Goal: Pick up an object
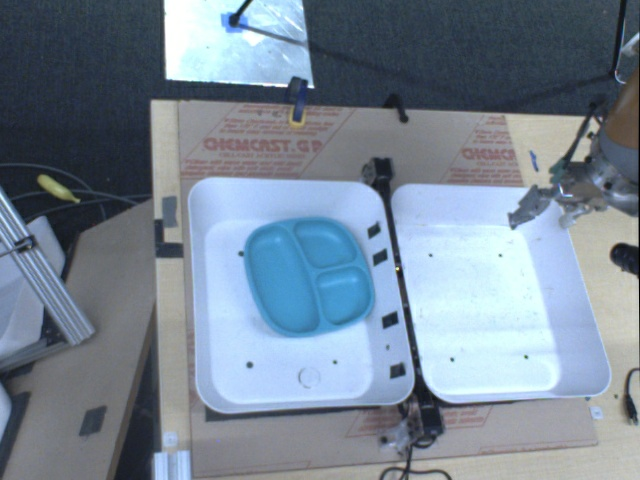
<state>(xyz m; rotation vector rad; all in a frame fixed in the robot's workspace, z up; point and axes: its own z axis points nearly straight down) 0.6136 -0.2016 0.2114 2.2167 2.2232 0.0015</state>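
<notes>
A light blue divided plate (305, 275) with three compartments lies flat in the middle of the left white bin (215, 368). My gripper (547, 213) hangs over the far right corner of the right white bin (560, 368), well away from the plate. Its two grey fingers are spread apart and nothing shows between them. The grey arm comes in from the right edge of the view.
A small pale disc (308, 376) lies near the front wall of the left bin. Black clips (385, 258) line the seam between the bins. Both bins rest on a cardboard sheet (260, 143). A shiny foil square (240, 28) lies beyond the bench.
</notes>
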